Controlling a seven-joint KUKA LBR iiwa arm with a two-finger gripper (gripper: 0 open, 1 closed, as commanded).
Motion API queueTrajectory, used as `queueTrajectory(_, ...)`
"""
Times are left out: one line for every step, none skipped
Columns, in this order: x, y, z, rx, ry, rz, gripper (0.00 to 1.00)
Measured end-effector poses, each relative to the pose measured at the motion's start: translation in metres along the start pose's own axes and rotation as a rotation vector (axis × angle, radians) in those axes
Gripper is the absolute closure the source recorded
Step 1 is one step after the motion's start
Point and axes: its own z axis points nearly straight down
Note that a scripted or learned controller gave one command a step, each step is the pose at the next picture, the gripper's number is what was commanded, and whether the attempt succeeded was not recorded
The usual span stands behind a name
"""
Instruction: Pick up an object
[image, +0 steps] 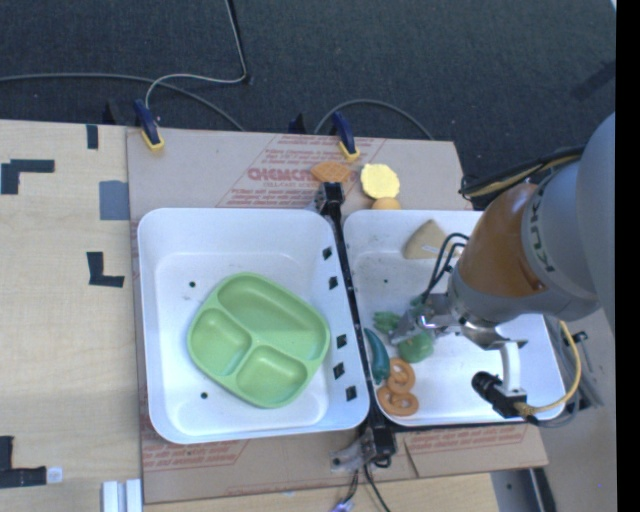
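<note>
Camera view: pincer (418, 322) touches green object (415, 346) below it.

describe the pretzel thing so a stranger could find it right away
Start at the right-hand white bin, the one the arm reaches into, and go to its near left corner beside the divider. The pretzel lies there, just below a cluster of green items. It alone is orange-brown and looped with holes.

- We see a bulky grey KUKA arm (590, 210), rounded segments.
- Wide orange band (505, 250) above wrist.
- Black cables alongside, plus yellow cable (577, 365) looped nr. wrist.
- Small metal gripper (420, 322), silver/black.
</note>
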Motion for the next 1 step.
queueTrajectory(0.0591,0.0151,-0.0974,0.007,0.001,0.000,1.00)
